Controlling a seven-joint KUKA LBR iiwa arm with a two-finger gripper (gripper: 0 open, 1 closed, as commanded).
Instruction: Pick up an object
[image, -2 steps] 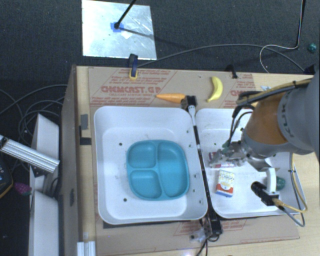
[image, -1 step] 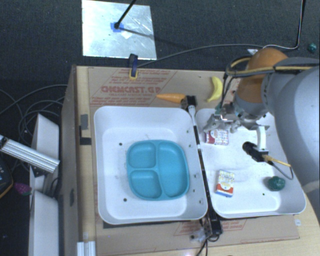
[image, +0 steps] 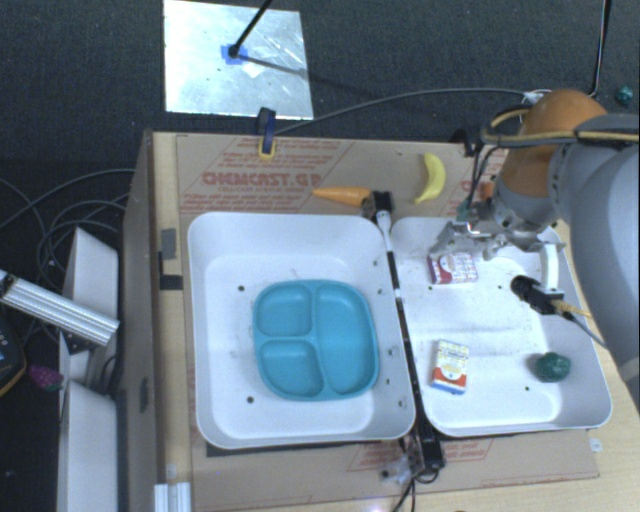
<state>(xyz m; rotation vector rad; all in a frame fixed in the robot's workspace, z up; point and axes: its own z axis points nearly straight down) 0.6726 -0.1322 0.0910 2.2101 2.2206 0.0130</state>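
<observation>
Nearest me, a box (image: 451, 364) lies in the right bin (image: 580, 410). My end effector (image: 462, 240) hovers over the far packet (image: 453, 267); finger spread unclear. I'd centre before descending.

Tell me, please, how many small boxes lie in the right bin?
2. One red and white box lies near the far wall of the right bin, just below the gripper. The other box lies nearer the front, beside the divider. The arm may hide more.

A robotics lab, shown by a bench (image: 300, 165) of protective board, two white bins (image: 215, 300) side by side, loose cables (image: 60, 200) trailing left, a taped metal plate (image: 235, 60) on the far floor.
</observation>
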